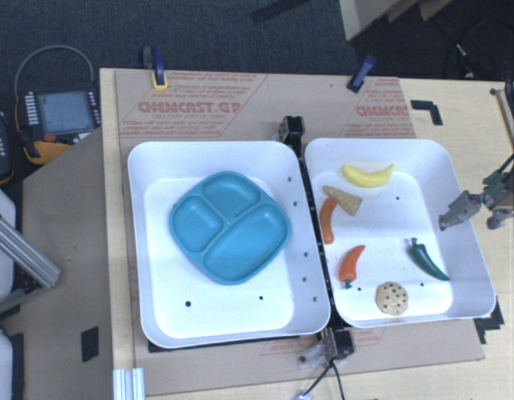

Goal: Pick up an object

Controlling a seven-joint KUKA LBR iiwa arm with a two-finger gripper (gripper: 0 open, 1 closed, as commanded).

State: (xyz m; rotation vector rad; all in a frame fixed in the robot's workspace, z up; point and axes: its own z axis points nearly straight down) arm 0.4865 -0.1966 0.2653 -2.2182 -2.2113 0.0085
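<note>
So the gripper (471, 209) sits at the right rim of the right bin (456, 161), and I can't tell what state it's in, too small and half cut off. Nothing is visibly held. Closest to it is the green pepper (426, 259), just below-left. The red pepper (351, 264), cookie (391, 297), cone (343, 199) and banana (367, 174) lie further left, spread apart, so probably easy picks. The blue plate (230, 237) is way off in the left bin (157, 307).

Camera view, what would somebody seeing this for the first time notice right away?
Probably the blue divided plate, big and bright in the middle of the left bin. Next, the toy food scattered in the right bin: a yellow banana at the top and a cookie near the bottom. The gripper sits at that bin's right rim.
</note>
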